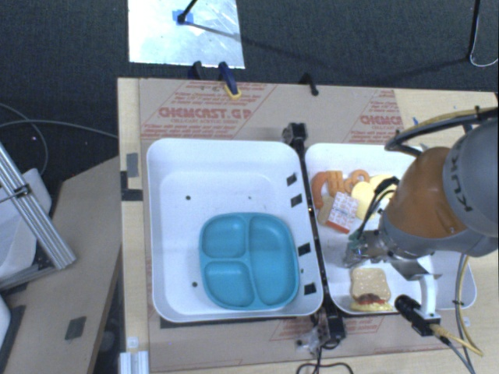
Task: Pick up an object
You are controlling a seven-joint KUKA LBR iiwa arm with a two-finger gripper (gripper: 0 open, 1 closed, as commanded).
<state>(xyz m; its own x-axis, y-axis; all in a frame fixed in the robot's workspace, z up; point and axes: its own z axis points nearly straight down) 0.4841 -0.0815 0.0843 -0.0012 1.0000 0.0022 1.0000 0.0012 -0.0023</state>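
While my arm hangs over the right-hand bin, I read the bench from the left. The left shallow white plastic bin holds a turquoise plastic plate with three compartments, lying toward that bin's near right part. Past the black divider, the right shallow white plastic bin carries the food toys: an orange pretzel-shaped piece at the far left, a small white packet with red print just beside it, a pale yellow rounded piece to their right, partly under my wrist, and a toy sandwich of tan bread with a dark red filling at the near edge.

My claw sits low between packet and sandwich, touching neither that I can make out; whether its tips are spread or pressed together I cannot tell. The sandwich looks the likeliest target: it lies just nearward of the claw and slightly right, its long axis running roughly near to far. I judge a short move nearward, then a descent, is needed.
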